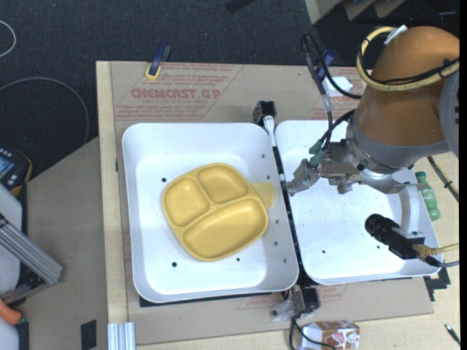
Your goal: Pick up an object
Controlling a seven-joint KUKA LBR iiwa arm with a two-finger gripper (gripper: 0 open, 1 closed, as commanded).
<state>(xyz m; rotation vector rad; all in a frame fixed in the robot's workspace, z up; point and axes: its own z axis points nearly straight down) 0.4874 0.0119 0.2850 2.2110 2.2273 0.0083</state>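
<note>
Yellow divided plate lies flat in the left bin, centred. Gripper hangs over the right bin at its nine o'clock edge, at the plate's three o'clock; finger spacing cannot be determined.

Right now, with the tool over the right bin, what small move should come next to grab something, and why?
Probably shift the tool left across the divider, toward the yellow tray. The tool hovers at the right bin's left edge, and the tray lies in the left bin, just beyond it and apart from the tool.
</note>
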